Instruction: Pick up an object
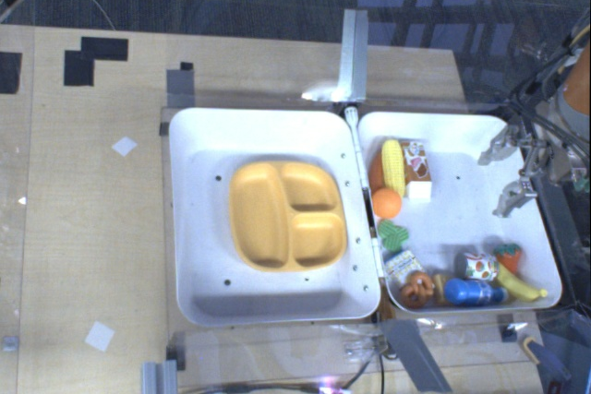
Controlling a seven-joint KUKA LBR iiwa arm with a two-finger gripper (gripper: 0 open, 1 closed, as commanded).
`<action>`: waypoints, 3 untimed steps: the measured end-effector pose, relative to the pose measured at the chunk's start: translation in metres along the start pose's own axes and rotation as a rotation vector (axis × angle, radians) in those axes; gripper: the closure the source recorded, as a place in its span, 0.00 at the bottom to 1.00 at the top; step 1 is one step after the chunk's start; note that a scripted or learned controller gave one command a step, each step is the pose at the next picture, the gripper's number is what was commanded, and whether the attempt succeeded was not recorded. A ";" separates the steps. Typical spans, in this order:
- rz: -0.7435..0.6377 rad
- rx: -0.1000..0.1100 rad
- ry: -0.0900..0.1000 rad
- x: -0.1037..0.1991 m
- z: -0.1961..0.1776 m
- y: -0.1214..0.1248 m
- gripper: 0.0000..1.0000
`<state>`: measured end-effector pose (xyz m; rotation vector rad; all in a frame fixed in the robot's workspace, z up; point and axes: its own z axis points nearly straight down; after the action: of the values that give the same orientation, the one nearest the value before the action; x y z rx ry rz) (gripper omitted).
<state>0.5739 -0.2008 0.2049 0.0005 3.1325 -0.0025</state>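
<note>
My gripper (499, 180) hangs over the right edge of the right bin (462, 152), open, with nothing between its fingers. To its left, by the bin's left wall, lie a corn cob (392, 165), a brown and white box (416, 161), a white block (419, 191) and an orange ball (388, 203). Along the bin's front edge lie a pretzel (417, 289), a blue bottle (473, 292), a banana (519, 287), a small can (480, 267) and a strawberry (509, 256). All of these are apart from the gripper.
A yellow divided plate (286, 217) lies in the left bin (203, 152). A green toy (394, 235) and a small packet (402, 265) sit near the right bin's left wall. A metal post (355, 55) stands behind the bins' shared wall.
</note>
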 end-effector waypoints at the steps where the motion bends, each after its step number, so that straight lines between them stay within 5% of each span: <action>1: 0.315 -0.001 0.005 0.017 0.084 0.009 0.00; 2: 0.674 0.001 0.003 0.031 0.075 -0.005 0.00; 3: 0.840 -0.001 -0.001 -0.056 0.081 0.016 0.00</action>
<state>0.6307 -0.1854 0.1241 1.2781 2.8594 0.0045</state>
